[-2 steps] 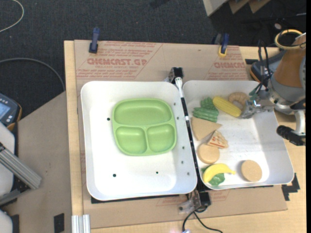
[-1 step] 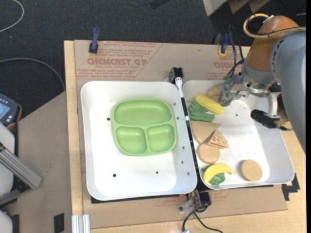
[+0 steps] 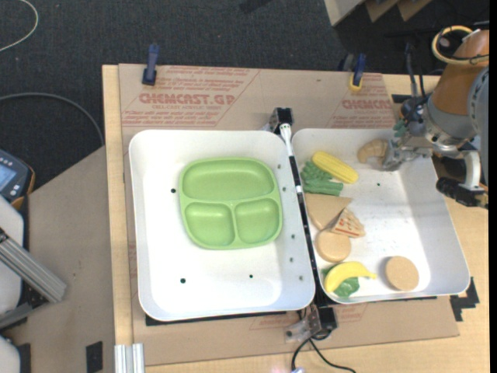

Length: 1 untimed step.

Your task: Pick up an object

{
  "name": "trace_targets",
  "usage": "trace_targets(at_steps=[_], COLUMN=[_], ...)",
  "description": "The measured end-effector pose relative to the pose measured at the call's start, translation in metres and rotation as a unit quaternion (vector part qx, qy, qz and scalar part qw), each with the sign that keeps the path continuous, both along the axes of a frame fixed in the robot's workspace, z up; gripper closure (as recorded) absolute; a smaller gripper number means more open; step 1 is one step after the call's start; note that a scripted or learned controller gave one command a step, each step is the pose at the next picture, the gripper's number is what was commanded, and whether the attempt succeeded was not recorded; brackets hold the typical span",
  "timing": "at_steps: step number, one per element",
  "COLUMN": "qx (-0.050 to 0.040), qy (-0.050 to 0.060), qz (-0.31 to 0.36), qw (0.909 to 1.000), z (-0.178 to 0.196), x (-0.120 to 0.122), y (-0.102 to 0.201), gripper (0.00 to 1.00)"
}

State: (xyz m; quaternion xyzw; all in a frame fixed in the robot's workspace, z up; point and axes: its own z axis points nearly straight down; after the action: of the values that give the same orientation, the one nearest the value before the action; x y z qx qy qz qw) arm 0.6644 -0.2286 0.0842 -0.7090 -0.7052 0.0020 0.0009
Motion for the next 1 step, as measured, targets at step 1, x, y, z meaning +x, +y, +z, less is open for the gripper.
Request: trace_targets(at_steps=[1], qx=[-0.001], qy=[-0.003], qz=[0.003], qw=[1.0], z=[0.0126], x=[0.0029], y=[0.0043], gripper=[1.0])
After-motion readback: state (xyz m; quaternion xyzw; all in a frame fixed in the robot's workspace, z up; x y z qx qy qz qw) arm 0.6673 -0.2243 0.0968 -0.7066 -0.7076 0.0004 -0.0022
